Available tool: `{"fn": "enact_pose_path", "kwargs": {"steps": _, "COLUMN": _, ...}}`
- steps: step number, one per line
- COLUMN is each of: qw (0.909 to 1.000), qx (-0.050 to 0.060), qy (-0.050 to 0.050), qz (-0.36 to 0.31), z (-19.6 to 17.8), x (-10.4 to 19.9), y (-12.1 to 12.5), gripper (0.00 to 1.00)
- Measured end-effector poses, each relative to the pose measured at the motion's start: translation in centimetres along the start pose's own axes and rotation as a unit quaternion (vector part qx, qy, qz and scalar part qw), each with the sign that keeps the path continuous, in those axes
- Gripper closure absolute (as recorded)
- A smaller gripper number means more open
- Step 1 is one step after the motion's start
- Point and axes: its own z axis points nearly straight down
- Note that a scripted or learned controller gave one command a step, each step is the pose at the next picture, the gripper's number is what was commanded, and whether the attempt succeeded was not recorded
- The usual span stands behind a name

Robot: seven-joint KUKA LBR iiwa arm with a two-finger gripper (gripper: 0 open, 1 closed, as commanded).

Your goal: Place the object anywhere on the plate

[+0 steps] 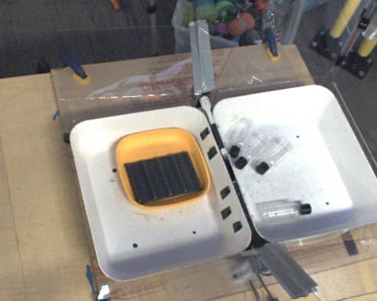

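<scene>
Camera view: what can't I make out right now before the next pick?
- Clear vials in the right bin, camera view: transparent on white, so their outlines and count are unclear.
- Dark ribbed object on the orange plate: too small to identify.

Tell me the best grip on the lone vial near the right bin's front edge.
Grip the clear vial with the black cap across the middle of its transparent body, coming straight down from above. It lies flat, with its long axis running left-right and cap to the right, apart from the clustered vials, so the fingers should close front-to-back across the narrow width. The right bin front wall is close; stay steep.
</scene>
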Motion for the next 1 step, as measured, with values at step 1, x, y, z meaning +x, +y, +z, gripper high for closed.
{"fn": "enact_pose_path", "kwargs": {"steps": 1, "qw": 0.9897, "qx": 0.0, "qy": 0.001, "qz": -0.143, "z": 0.01, "x": 0.0, "y": -0.03, "gripper": 1.0}}
